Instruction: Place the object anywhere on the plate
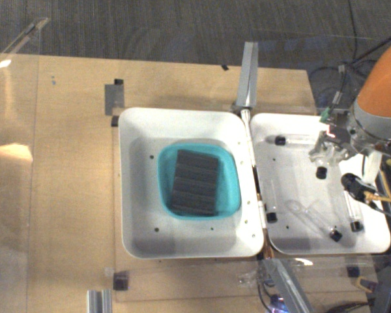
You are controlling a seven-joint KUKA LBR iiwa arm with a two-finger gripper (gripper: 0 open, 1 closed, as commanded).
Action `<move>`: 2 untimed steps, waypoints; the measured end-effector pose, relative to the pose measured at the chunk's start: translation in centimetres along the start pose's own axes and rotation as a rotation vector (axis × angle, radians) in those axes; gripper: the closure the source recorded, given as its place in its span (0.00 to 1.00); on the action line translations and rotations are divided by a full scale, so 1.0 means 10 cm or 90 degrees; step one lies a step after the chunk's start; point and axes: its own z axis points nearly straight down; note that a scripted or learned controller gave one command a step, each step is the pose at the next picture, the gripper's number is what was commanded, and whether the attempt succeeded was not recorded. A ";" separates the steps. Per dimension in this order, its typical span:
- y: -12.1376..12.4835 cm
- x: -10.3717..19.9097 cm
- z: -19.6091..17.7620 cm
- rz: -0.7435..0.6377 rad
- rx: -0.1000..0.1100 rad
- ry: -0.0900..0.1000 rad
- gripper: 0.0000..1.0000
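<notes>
We look down at a slant on a pale wooden desk (52, 194) that carries two shallow white bins side by side; the left bin (133, 237) holds a turquoise plate (231, 184) with rounded corners, set near its middle; on the plate lies a dark grey ribbed block (195, 182), roughly rectangular, its long side running away from us and tilted slightly, resting fully within the plate's rim.

The right bin (293, 230) sits just beside the left one, their inner walls almost touching; its floor shows a few small dark pegs and a faint clear fixture.

The arm (383, 90) comes in from the right, its orange band showing at the frame's edge; the gripper (326, 150) hangs over the upper right part of the right bin, well apart from the block, with the wall between the bins lying between them; nothing is seen in the gripper, and we cannot tell how it is set, as it is small and blurred.

Cables (371, 191) trail at the right bin's right side.
</notes>
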 end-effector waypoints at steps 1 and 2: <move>-0.85 0.55 0.16 -0.100 0.003 0.001 1.00; -0.67 1.28 0.03 -0.221 0.001 0.002 1.00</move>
